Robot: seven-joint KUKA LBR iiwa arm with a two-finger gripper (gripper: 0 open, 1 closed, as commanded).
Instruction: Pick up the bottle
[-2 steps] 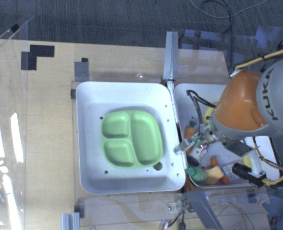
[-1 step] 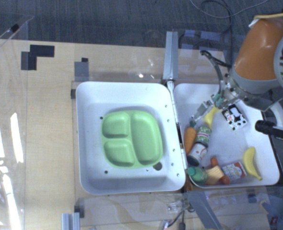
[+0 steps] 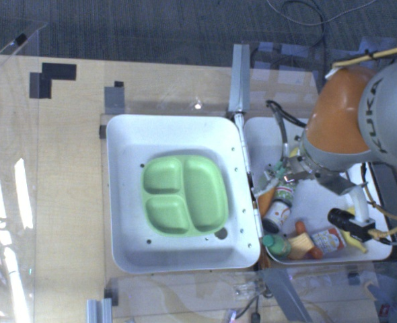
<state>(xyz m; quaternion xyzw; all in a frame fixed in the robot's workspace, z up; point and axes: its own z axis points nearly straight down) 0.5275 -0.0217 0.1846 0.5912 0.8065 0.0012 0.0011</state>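
1. Bottle (image 3: 279, 206): small and labelled, pale at its lower end. Located in the right bin (image 3: 262, 138), close to that bin's left wall and toward the front. Set at a slant; cannot tell whether lying flat or leaning on its neighbours.
2. Neighbours: orange item (image 3: 266, 198) touching the bottle's left side. Green item (image 3: 277, 245) and orange-red item (image 3: 302, 239) just in front. Printed pouch (image 3: 330, 241) near, to the right.
3. End effector (image 3: 289, 175): positioned just above the bottle's upper end, beneath the orange-banded arm (image 3: 340, 113). Cannot tell whether spread or pressed together. No hold on the bottle visible.
4. Handling, as judged: probably light, stiff plastic. Smooth and round, so liable to roll or squirt out under an off-centre squeeze. Labelled part likely less slippery than bare plastic.
5. Hold point, as judged: across the body at mid-length, square to the long axis, clear of the tapering end. Crowding from the orange item likely to obstruct the left side.
6. Left bin (image 3: 124, 153): green divided plate (image 3: 185, 194), well apart from the bottle.
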